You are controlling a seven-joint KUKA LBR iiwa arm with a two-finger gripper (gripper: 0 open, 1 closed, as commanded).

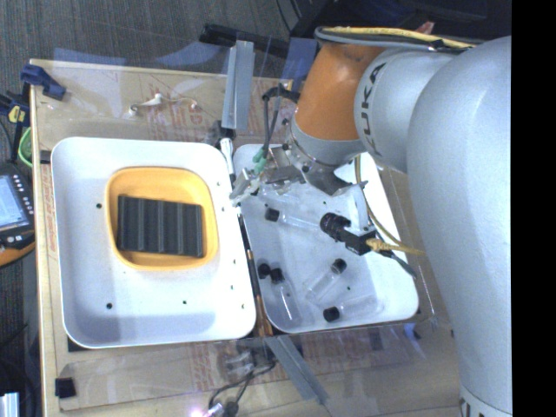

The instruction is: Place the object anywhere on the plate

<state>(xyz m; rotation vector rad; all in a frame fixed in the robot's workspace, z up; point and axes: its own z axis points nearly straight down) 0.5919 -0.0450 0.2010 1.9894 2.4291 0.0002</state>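
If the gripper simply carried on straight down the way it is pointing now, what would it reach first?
Probably the floor of the right bin near its upper left corner, where the gripper hangs. A small clear tube with a black cap lies close by, but depth is hard to judge from this slant.

Open white floor around the yellow rounded plate (162, 181) in the left white bin (78, 302), widest toward its near edge. Black ridged block (162, 226) covering the plate's middle. Clear black-capped tubes (334, 276) scattered across the right white bin (400, 298); bulky grey arm (434, 129) overhanging its far and right edges.
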